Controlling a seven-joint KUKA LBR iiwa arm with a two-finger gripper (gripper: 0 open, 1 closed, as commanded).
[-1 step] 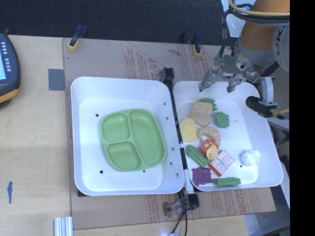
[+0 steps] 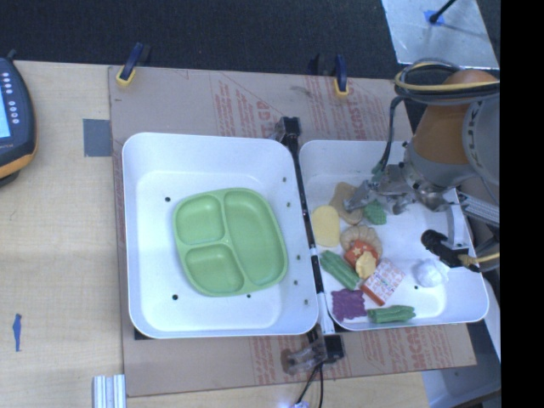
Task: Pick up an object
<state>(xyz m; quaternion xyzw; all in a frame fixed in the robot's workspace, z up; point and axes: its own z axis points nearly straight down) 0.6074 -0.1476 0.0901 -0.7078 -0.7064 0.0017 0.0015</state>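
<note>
The end effector (image 2: 367,195) hangs low over the right bin (image 2: 459,300), right above the small green piece (image 2: 375,215) and beside the tan piece (image 2: 343,197); whether it is released or clenched I cannot tell. The pile of toy food is the landmark: a yellow piece (image 2: 325,225) on its left, a tomato slice (image 2: 361,252) at its middle, a purple piece (image 2: 347,303) and a green bean (image 2: 391,314) at its near end. To do this well, I judge it should descend straight onto one piece at the pile's top edge, keeping off neighbours, close fully, then lift slowly. The green tray (image 2: 229,241) sits in the left bin (image 2: 153,313), well apart from the pile
</note>
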